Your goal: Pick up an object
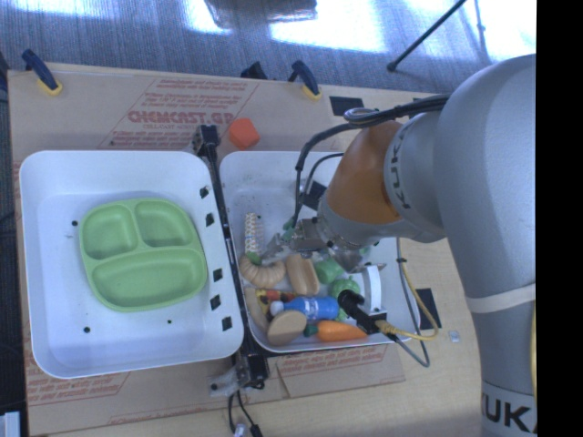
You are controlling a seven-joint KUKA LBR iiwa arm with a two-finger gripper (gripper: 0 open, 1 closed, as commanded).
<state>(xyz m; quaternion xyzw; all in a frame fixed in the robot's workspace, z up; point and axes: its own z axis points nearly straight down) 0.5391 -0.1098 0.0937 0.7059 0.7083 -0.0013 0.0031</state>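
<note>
Green is the plate [141, 253] with three parts, lying flat in the left bin [36, 244]. The right bin [264, 167] holds a heap of toy food at its near end. A carrot [339, 331] lies flat with its long side across the bin, next to a blue bottle [314, 309]. A bread roll [301, 276] points up and down the bin. The gripper [314, 244] is low over the heap; I cannot tell its state. Red print on the cardboard [182, 116] reads "CHEMCAST".

A robotics lab: a big grey arm [474, 171] over two white bins [36, 244] on a cardboard-covered, clamped bench [137, 107]
</note>
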